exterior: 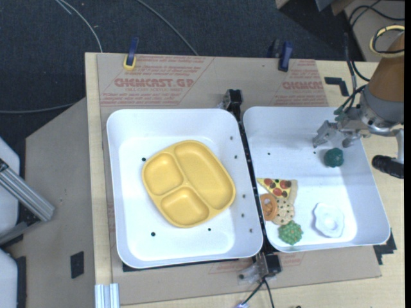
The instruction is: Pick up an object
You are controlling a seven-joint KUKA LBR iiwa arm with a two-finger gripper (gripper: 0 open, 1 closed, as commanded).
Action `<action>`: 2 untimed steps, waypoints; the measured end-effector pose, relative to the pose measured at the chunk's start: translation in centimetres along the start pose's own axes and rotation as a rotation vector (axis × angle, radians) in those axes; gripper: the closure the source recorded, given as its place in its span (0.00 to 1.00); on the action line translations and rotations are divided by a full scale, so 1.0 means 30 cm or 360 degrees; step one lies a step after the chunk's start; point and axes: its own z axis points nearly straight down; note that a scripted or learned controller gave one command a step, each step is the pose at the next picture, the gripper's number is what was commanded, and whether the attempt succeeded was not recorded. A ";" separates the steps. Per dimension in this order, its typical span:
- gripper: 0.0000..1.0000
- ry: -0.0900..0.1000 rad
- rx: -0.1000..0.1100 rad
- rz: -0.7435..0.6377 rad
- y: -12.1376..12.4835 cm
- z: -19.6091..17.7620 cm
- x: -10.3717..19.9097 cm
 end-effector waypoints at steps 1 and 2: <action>1.00 0.0000 0.0000 0.0000 0.000 -0.014 0.000; 1.00 0.0000 -0.0002 0.0000 -0.005 -0.179 -0.008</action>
